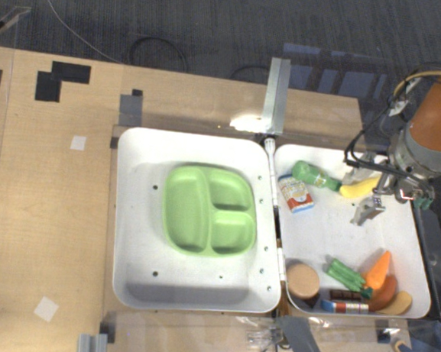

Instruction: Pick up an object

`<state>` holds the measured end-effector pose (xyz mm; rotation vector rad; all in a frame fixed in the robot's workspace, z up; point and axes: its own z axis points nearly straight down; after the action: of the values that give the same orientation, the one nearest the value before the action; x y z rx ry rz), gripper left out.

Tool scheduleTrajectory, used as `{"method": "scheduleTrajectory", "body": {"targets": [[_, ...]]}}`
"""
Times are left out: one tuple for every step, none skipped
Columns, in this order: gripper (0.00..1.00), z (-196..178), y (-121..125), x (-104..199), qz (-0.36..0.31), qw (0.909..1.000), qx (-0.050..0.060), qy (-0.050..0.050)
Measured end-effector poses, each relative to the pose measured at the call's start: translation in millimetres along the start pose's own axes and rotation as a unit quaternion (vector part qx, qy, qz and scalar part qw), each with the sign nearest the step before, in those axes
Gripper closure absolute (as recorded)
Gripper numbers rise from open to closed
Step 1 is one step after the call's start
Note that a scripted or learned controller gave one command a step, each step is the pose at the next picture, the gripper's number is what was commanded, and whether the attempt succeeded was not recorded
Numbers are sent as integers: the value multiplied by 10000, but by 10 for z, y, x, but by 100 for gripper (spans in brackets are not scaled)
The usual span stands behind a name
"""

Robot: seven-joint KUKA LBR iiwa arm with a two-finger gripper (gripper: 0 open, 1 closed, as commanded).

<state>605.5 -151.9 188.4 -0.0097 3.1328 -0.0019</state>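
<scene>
Apparently jaws [366, 209] apart, w/o load

Grey arm [436, 144] with a broad orange band, black cables looping beside the wrist

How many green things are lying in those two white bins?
3. A divided green tray lies in the left bin. In the right bin, a green bottle lies near the top and a green marker near the bottom. More may hide under the arm.
</scene>
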Motion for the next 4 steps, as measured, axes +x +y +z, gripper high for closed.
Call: {"method": "scheduleTrajectory", "body": {"targets": [[0, 919, -485, 290, 76, 10000, 6, -14], [0, 976, -540, 826, 179, 9998, 13, -38], [0, 967, -534, 1133, -397, 9992, 23, -58], [100, 823, -530, 1074, -434, 9990, 52, -134]]}}
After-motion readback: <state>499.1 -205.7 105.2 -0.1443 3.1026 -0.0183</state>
